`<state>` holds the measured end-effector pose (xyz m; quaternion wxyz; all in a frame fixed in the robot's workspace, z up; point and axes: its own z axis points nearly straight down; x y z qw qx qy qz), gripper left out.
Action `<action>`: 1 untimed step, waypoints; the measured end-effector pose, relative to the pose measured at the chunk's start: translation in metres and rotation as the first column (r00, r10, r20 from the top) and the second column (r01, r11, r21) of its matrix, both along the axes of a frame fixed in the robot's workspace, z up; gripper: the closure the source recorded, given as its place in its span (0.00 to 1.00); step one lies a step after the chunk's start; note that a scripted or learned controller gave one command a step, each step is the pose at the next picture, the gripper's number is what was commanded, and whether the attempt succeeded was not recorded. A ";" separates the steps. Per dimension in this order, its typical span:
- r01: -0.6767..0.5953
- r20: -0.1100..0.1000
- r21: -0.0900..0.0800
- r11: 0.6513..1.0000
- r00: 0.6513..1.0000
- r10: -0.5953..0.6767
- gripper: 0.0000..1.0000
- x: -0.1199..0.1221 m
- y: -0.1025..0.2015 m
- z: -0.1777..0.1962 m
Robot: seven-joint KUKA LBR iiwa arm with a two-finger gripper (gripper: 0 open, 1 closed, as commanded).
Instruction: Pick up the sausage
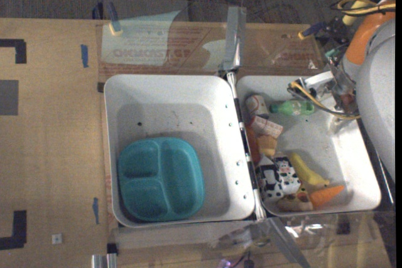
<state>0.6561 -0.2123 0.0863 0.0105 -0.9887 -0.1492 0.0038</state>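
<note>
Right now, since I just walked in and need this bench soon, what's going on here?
The robot's end effector hangs over the back right corner of the right bin, near a green bottle. The brownish sausage lies along that bin's left wall, untouched. A teal plate sits in the left bin.

Both bins white: left bin (125, 103), right bin (352, 154). Divided plate (160, 179) teal. Bottle (292, 108) green. Banana (308, 171) yellow; carrot (326, 194) orange; sausage (252, 135) reddish-brown. Toy cow (279, 177) white with black patches. Bench (50, 154) tan, with blue tape strip (84, 54) and black tape corner (16, 50) at upper left of frame.
</note>
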 end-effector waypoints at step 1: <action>0.047 0.011 -0.018 0.999 0.999 -0.047 0.00 -0.071 0.012 0.002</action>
